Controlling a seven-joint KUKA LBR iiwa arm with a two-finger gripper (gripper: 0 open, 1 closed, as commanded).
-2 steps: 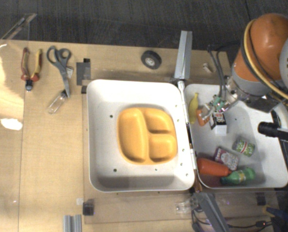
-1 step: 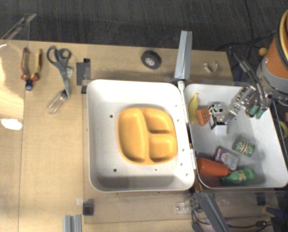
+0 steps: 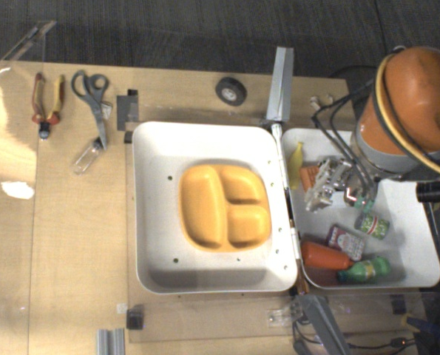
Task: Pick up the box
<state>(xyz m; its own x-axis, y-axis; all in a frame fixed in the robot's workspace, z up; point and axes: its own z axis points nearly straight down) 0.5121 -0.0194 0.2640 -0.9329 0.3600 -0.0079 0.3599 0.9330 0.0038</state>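
While my gripper (image 3: 330,186) hangs over the right bin (image 3: 419,220), its state beyond telling, the box (image 3: 346,241) lies flat below it, near the carrot (image 3: 325,255) and green bottle (image 3: 364,270), untouched.

No legible text; box (image 3: 346,240) label print too small.

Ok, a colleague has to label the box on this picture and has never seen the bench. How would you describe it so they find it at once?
Look in the right bin, the one under the grey and orange arm. The box lies near its lower middle, just above the orange carrot and left of the green can. It is the one flat, dark maroon carton with a pale label; its neighbours are rounded.
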